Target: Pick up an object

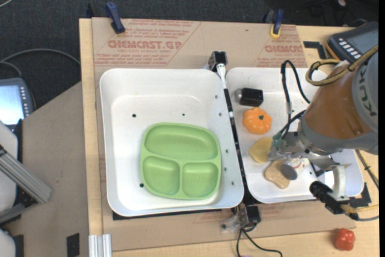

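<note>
Two shallow white bins sit side by side on the surface. Nearest the camera, a small red object (344, 239) lies on the surface outside the bins, close to the front edge. Just behind it, in the front of the right bin (264, 192), the tool (283, 161) hangs low over a tan, bread-like piece (277, 176); whether it touches the piece cannot be determined. The state of the tool cannot be told, as wrist hardware and cables cover its working end. Nothing is visibly held.

The candidate objects are grouped in the right bin. A pale yellow wedge (260, 150) lies just beside the tan piece, toward the divider between the bins. Behind it sits a small orange pumpkin (257, 121), and behind that a black cylindrical object (249, 96) near the bin's far wall.

The left bin (114, 129) holds a green divided plate (180, 161), lying flat.

Handling judgement: the tan piece appears small, light and probably soft or foam-like, so it should yield slightly under pressure. Take hold across its narrower width, centred, with moderate force. It lies close to the yellow wedge; a wide approach risks nudging that neighbour. The pumpkin, being rounded and smooth, looks likelier to slip.
</note>
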Controlling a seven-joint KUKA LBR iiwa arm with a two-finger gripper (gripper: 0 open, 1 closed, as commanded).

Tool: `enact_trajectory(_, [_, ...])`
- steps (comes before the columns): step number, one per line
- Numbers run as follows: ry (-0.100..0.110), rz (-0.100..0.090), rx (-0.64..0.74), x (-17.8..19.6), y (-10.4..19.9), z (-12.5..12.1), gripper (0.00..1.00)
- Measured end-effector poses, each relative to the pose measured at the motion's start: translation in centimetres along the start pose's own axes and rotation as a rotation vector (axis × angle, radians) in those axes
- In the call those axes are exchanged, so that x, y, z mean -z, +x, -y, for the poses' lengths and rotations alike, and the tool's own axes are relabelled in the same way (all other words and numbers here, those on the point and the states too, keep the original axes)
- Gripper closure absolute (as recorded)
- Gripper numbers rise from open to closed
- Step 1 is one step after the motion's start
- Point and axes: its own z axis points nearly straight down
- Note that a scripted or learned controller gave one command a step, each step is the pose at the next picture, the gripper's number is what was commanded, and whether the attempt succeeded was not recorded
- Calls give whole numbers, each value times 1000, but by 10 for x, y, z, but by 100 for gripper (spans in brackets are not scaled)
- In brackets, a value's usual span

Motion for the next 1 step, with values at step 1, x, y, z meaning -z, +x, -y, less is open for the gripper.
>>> enact_trajectory(1, [11, -15, 14, 94, 74, 1, 100])
